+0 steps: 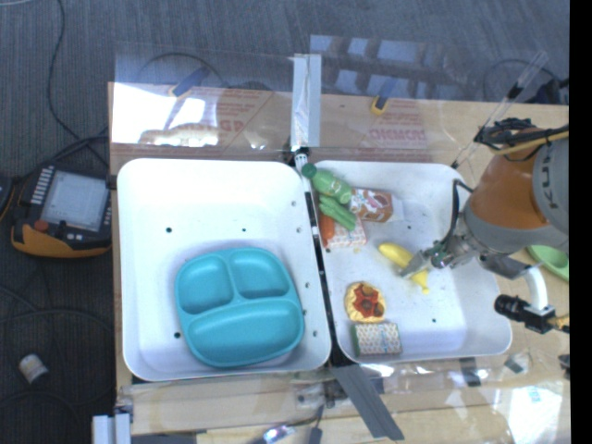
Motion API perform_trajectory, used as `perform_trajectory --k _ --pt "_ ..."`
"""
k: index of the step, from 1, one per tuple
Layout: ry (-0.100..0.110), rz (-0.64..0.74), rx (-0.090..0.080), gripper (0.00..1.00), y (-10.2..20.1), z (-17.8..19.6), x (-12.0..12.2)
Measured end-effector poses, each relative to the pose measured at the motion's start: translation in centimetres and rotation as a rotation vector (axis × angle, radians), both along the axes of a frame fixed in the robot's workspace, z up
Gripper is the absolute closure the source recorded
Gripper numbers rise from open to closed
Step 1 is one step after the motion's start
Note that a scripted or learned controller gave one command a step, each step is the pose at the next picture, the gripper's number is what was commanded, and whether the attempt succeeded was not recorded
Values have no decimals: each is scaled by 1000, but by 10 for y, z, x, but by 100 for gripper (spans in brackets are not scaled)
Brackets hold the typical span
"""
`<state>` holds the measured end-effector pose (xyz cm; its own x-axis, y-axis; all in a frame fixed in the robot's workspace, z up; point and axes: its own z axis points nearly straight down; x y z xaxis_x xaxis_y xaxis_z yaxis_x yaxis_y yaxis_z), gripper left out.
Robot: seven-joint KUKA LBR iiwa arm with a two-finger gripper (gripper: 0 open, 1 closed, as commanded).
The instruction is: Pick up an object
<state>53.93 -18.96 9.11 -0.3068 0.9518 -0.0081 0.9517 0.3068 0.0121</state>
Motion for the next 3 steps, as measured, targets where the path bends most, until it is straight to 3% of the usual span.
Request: perform_trajectory --k 1,2,3 --pt "-5 -401 7 100 -1 0 -50" --pt "-7 -300 -4 100 4 0 -51" --pt "16 -225 3 100 92 165 -43"
